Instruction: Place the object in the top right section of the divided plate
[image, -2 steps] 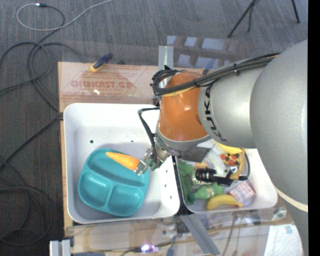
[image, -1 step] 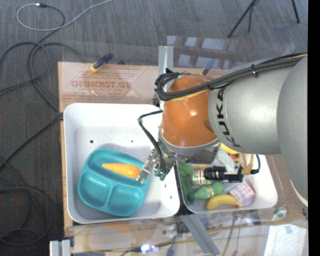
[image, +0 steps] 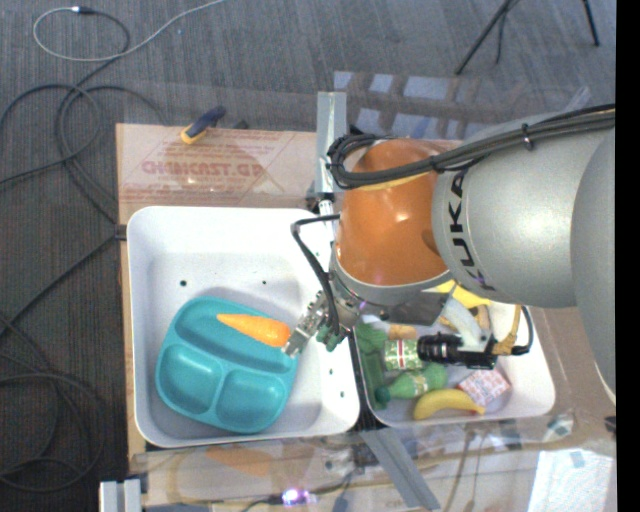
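A light, stiff, slick carrot (image: 254, 329) is being rested at the plate's (image: 200, 385) one o'clock, best pinched mid-body, gripper (image: 305, 333) alongside, its opening impossible to tell.

The grey arm (image: 530, 220) reads "KU"; the cardboard sheet (image: 205, 172) perhaps "CHALCAST".

The arm (image: 500, 210) hides most of the right bin (image: 535, 395); items beneath it are partly covered, and the claw (image: 305, 335) is too small to read.
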